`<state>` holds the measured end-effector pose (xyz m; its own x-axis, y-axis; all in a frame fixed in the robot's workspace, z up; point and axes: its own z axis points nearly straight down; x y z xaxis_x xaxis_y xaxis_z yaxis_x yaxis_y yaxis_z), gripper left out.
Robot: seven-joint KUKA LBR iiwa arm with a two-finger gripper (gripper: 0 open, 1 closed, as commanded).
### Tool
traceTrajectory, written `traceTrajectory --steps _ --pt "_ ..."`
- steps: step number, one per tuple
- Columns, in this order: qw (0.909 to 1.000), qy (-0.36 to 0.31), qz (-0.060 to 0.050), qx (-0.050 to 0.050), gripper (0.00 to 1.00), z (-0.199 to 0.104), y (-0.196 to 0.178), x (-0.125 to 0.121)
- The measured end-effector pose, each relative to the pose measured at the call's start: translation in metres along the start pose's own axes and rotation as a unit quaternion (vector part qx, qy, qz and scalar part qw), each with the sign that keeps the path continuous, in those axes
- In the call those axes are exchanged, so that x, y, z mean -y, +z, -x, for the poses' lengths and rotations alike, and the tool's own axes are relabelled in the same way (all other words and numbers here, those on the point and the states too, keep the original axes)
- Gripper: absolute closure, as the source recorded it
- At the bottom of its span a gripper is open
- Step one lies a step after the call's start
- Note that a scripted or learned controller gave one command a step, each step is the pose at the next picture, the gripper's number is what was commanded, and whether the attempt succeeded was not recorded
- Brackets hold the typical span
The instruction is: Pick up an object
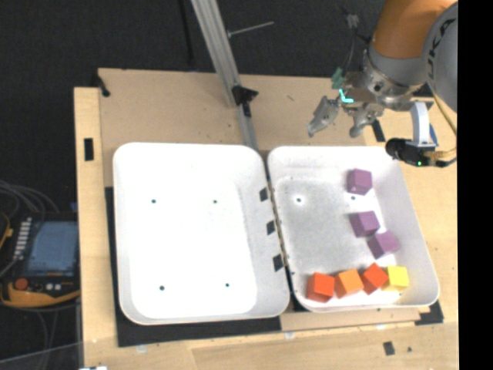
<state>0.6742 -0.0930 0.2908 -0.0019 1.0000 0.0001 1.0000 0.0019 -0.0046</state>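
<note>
The right white bin [308, 230] holds three purple cubes: one near the back [358, 181], one mid-right [364, 223] and one just below it [384, 243]. Along its front wall sit a red-orange cube [320, 286], an orange cube [349, 282], another red-orange cube [374, 277] and a yellow cube [397, 276]. My gripper [340, 120] hangs above the bench behind the right bin's back edge, fingers spread apart with nothing between them. It is well clear of every cube.
The left white bin [192, 230] lies beside the right one. A slanted metal post [219, 52] rises from the bench behind the bins. A handheld control pendant [42, 257] lies off the bench at far left.
</note>
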Motion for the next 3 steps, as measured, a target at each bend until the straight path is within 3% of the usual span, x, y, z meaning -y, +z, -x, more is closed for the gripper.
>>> traceTrajectory --steps 1,3 --pt "1.0 -0.001 0.003 0.001 0.0 0.001 -0.003 -0.001" --pt "1.0 0.002 0.0 0.001 0.0 -0.001 0.105 0.001"
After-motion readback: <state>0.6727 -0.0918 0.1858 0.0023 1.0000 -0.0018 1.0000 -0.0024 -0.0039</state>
